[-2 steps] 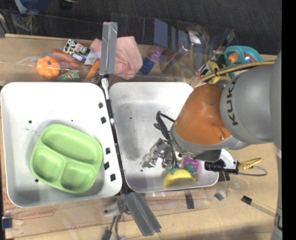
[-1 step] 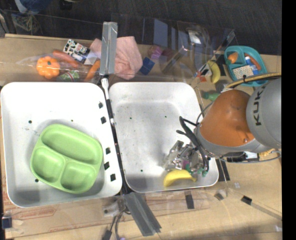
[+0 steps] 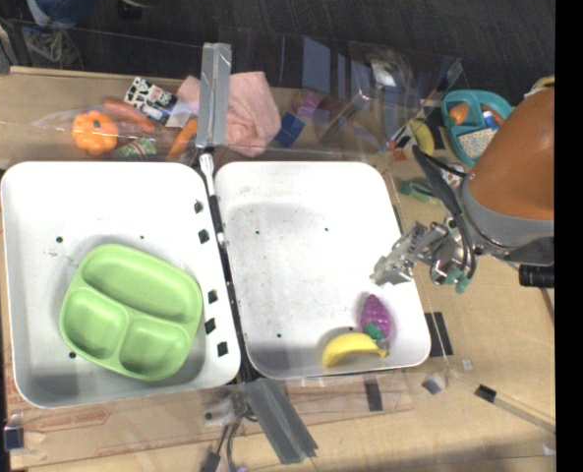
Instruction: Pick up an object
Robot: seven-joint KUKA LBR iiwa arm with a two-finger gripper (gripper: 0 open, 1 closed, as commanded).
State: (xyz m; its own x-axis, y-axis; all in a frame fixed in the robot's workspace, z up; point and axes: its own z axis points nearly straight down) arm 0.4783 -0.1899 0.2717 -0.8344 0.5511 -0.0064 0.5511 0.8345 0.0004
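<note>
A yellow banana (image 3: pixel 351 349) lies in the right bin's near right corner. Purple toy grapes (image 3: pixel 377 317) with a green stem rest just above it, touching it. My gripper (image 3: pixel 396 265) hovers over the right edge of the right bin (image 3: pixel 291 254), a little above and to the right of the grapes. Nothing shows between its fingers, which look spread apart. A green divided plate (image 3: pixel 131 308) sits in the left bin (image 3: pixel 45 214).
Behind the bins lie an orange toy pumpkin (image 3: pixel 94 132), a pink cloth (image 3: pixel 242 106) and other small toys. A teal bowl (image 3: pixel 471 121) with items stands at the back right. A metal bracket (image 3: pixel 213 96) rises between the bins at the rear.
</note>
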